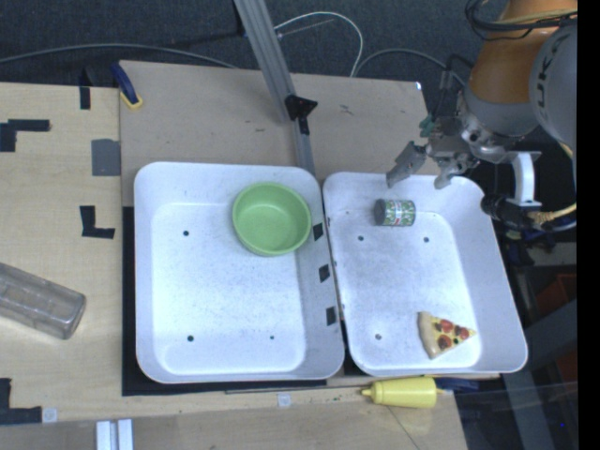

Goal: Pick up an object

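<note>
Fingers [405, 169] spread above one can [396, 213]

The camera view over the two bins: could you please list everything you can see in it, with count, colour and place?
White bins: two, side by side on the bench, left and right.
Bowl: one, green, far right corner of the left bin.
Small can: one, dark with a green label, on its side near the far edge of the right bin.
Pizza slice toy: one, yellow with red spots, near corner of the right bin.
Squeeze bottle: one, yellow, lying on the bench by the right bin's near edge.
Clear container: one, see-through, on the bench left of the bins.
Gripper: one, grey, open, above the right bin's far edge, apart from the can.
</note>
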`<action>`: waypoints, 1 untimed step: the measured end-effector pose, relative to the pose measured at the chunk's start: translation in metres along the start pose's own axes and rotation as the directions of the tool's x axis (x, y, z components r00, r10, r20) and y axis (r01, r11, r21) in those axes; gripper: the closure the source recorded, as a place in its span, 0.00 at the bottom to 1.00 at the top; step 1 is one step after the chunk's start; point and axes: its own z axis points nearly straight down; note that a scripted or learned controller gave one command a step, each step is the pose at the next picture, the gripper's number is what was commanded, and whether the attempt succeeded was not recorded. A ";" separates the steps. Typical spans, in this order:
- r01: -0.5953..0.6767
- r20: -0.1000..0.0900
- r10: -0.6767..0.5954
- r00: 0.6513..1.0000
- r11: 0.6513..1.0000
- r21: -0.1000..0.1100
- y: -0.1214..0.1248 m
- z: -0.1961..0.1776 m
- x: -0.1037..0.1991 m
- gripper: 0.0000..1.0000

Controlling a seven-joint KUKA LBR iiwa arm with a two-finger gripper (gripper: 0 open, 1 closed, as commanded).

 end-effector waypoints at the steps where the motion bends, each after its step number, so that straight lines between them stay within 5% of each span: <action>1: 0.000 0.000 0.000 1.000 1.000 0.000 0.000 0.000 0.000 0.00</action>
